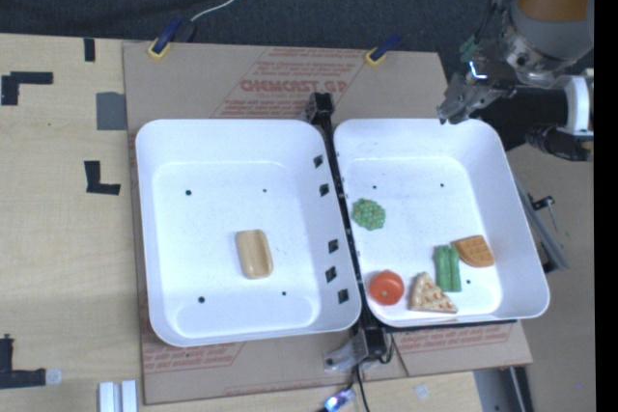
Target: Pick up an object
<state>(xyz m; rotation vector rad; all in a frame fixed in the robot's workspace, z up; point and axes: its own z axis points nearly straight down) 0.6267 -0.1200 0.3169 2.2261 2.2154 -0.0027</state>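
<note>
Right bin (488,145): broccoli (368,213) (green) well apart from end effector (454,111).

Even, fairly bright overhead light; white bins (232,145) nearly glare out, shadows soft, overall focus slightly soft

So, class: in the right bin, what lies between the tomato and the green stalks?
The camera view shows a pizza slice between the tomato and the stalks.

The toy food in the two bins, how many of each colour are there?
Green: 2, broccoli and green stalk
Red: 1, tomato
Orange: 1, orange slice
Tan: 2, bread roll and pizza wedge
Total: 6
</note>
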